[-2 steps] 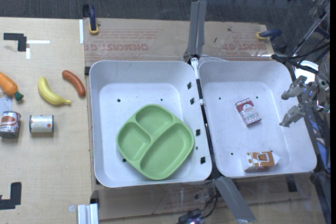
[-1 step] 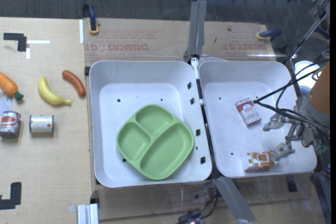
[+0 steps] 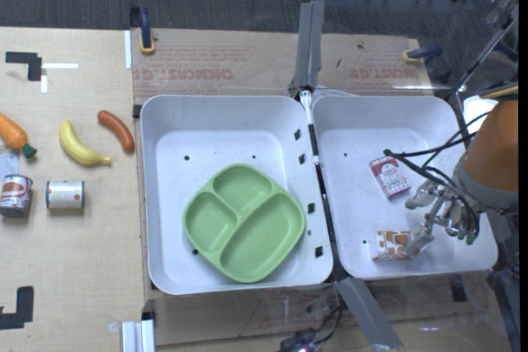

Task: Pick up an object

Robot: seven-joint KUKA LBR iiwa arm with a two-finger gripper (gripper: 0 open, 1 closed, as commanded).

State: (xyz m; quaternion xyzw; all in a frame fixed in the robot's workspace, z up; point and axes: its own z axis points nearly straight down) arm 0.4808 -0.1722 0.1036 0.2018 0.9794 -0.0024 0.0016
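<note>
Two shallow white bins are seen from above, side by side on a bench. The left bin (image 3: 165, 177) holds a green divided plate (image 3: 244, 222). The right bin (image 3: 355, 128) holds two small flat packets — a red and white packet (image 3: 389, 176) near its middle, lying tilted, and an orange and white packet (image 3: 392, 244) near its front wall.

The arm is seen reaching in from the right, and the gripper (image 3: 436, 220) is placed low over the right bin's front right part. One finger (image 3: 419, 241) is angled down toward the orange and white packet, with its tip touching or just beside the packet's right edge. Whether the fingers are apart or together cannot be told, as they are small and blurred against cables.

Nothing is seen held between the fingers, so the pick is judged not yet made. Several failures are possible from here. The packet is flat and lies against the bin floor — a close could slide over its top and come away with nothing. Contact at one edge could push it toward the front wall rather than trap it. A thin, limp packet could also slip out during a lift.
</note>
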